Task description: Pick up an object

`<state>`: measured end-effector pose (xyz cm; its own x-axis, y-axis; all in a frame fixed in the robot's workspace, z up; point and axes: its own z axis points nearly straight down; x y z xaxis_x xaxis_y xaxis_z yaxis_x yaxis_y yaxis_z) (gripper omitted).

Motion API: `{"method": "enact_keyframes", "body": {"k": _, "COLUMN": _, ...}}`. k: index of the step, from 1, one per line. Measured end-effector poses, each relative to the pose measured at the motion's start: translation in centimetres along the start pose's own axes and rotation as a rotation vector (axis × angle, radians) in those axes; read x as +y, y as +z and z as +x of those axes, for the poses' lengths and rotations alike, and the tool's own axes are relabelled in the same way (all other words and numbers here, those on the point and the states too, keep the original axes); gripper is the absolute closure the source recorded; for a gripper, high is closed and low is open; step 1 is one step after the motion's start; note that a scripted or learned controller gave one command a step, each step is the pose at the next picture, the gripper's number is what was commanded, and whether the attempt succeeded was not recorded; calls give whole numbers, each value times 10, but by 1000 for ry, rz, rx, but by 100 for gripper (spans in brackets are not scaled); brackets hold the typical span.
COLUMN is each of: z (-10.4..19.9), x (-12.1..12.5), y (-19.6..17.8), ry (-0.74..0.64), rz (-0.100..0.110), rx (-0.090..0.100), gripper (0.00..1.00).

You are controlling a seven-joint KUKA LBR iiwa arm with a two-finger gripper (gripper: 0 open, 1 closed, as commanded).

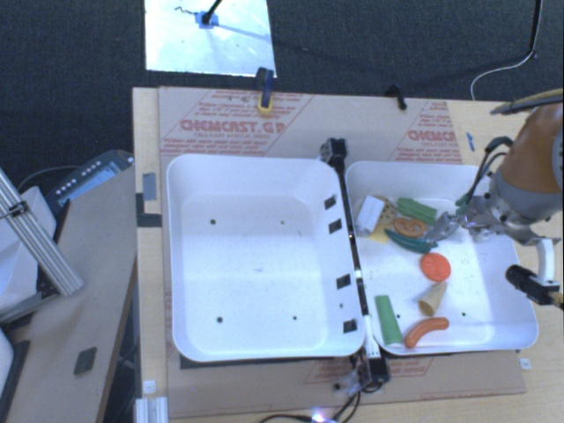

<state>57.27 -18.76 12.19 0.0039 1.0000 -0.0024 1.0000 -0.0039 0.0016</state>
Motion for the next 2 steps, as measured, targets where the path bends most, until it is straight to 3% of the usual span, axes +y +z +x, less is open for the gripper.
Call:
{"method": "enact_keyframes", "body": {"k": 1, "z": 1, "x": -47, "y": 40, "ry": -3, "rz": 6, "rx": 4, "gripper": 0}}
{"method": "enact_keyframes", "body": {"k": 2, "z": 1, "x": -43, "y": 27, "ry": -6, "rz": -2, "rx": 1, "gripper": 100}}
